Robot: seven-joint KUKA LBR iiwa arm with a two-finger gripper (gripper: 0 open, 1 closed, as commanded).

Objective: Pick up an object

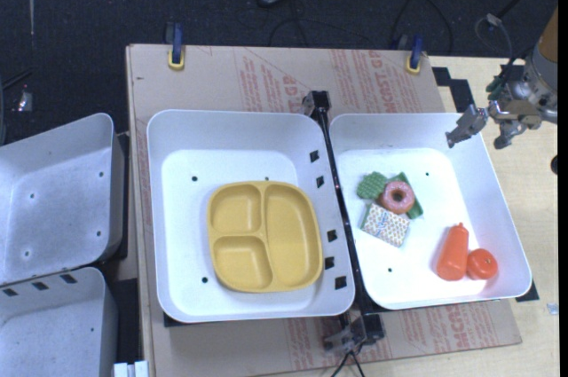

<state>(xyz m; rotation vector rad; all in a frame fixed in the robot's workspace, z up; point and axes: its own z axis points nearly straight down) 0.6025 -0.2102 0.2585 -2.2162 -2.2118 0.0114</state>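
Observation:
The right bin (424,161) holds a pink donut (398,196) lying on a green piece (373,185), with a patterned white square (386,225) just in front of them. An orange bottle (453,251) and a small orange-red ball (482,263) lie together near the bin's front right corner. My gripper (485,131) hangs over the bin's back right rim, well apart from all of these. Its two fingers are spread open with nothing between them.
A yellow three-part plate (264,235) lies in the left bin (177,189). Black clips run along the divider (333,198) between the bins. Two blue-and-yellow clamps (176,47) hold the board's back edge. A spare white bin (53,189) stands at the far left.

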